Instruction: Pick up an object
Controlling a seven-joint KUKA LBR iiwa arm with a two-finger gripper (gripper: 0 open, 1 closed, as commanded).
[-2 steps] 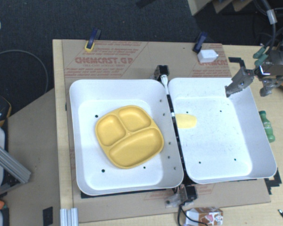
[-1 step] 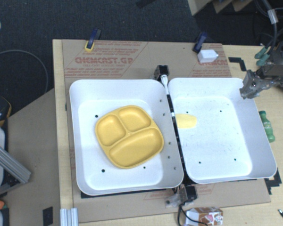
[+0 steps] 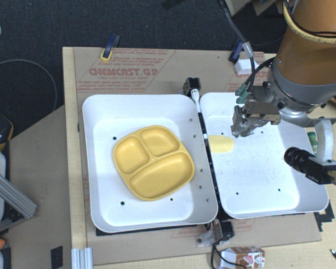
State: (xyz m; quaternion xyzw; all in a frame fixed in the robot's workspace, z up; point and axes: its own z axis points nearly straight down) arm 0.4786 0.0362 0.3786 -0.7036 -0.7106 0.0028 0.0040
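Camera view: gripper (image 3: 239, 131) hangs over right bin (image 3: 257, 195), just right of a small pale yellow object (image 3: 221, 144) by the bin's left wall. Can't tell gripper state. Yellow divided plate (image 3: 153, 161) sits in left bin (image 3: 101, 150). Looks like approach step, nothing grasped yet. Next: shift left, center over object, descend.
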